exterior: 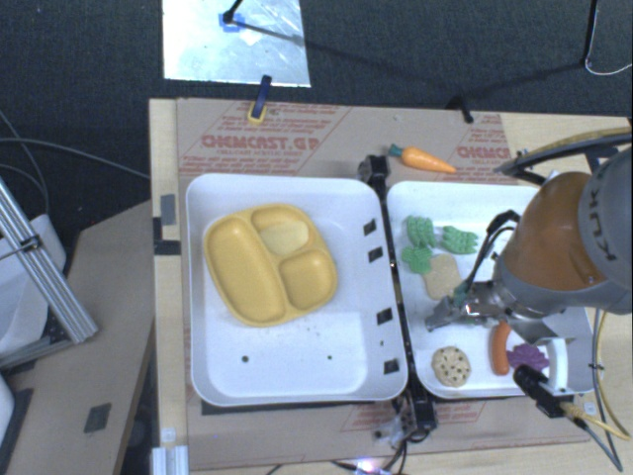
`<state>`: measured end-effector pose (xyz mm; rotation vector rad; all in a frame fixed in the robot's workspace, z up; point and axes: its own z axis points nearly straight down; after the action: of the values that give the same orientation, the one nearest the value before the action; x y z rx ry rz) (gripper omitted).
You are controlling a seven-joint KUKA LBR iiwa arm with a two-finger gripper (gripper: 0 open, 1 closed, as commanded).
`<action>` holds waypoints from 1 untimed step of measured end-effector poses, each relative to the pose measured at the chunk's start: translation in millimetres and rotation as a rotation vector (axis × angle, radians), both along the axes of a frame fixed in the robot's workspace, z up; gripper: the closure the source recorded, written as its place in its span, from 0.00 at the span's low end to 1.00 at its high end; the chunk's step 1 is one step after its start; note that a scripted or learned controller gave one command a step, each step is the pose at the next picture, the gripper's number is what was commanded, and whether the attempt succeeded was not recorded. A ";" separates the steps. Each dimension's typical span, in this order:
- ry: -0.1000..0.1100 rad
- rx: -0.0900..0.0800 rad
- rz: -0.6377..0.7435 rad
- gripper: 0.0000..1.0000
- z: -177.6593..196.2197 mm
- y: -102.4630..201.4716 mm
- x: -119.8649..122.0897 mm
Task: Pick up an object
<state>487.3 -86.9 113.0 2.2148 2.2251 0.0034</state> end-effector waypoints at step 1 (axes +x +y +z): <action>-0.001 0.000 -0.002 1.00 9.3 -0.8 0.7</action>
<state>488.0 -87.7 122.2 2.2171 2.2219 0.0048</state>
